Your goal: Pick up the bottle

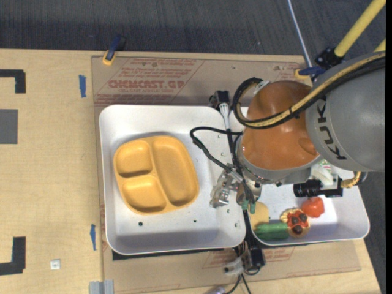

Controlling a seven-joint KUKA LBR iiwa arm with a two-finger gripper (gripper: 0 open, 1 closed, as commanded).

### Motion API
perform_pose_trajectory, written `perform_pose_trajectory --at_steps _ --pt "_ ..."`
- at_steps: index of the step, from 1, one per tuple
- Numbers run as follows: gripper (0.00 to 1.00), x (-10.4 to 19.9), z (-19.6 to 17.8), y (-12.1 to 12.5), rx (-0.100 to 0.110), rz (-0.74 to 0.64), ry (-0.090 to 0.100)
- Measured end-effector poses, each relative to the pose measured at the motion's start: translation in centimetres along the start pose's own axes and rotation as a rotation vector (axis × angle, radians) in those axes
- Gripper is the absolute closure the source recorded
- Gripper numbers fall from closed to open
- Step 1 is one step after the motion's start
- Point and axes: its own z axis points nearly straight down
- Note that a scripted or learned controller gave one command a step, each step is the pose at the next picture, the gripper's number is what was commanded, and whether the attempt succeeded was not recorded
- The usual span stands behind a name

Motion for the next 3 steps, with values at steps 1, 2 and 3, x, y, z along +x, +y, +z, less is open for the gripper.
perform_pose_trajectory --at_steps 1,2,3 --pt "1.00 -1.5 -1.9 -3.5 0.000 0.246 -0.002" --pt "1.00 -0.6 0.0 -1.5 0.001 -0.146 0.003" --pt "1.00 -1.2 0.0 -3.0 0.000 -0.575 0.002"
